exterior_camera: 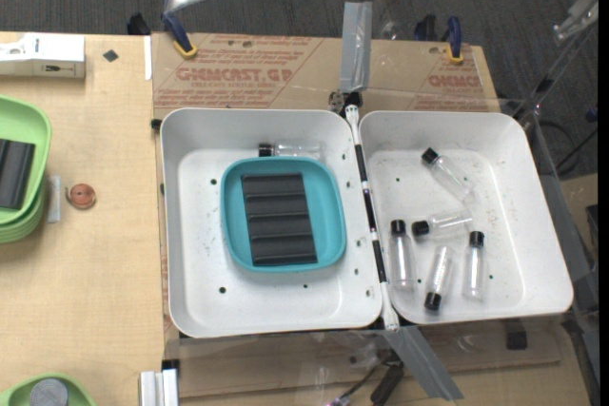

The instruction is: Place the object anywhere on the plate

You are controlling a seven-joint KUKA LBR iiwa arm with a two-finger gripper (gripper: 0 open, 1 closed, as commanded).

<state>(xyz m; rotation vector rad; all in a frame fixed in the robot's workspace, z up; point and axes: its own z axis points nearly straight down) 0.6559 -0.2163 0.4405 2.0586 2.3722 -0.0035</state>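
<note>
Picking from the right bin point(533, 204) — five vials point(438, 266) loose there, a sixth point(285, 149) beside the teal plate point(328, 204) — take an isolated one across its width; claw state: cannot tell.

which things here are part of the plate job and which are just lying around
Job:
- teal plate in the left bin
- clear vials with black caps in the right bin, e.g. one at
- one vial in the left bin, just behind the plate

Lying about:
- green tray
- white box
- small round orange piece
- cardboard sheet
</note>
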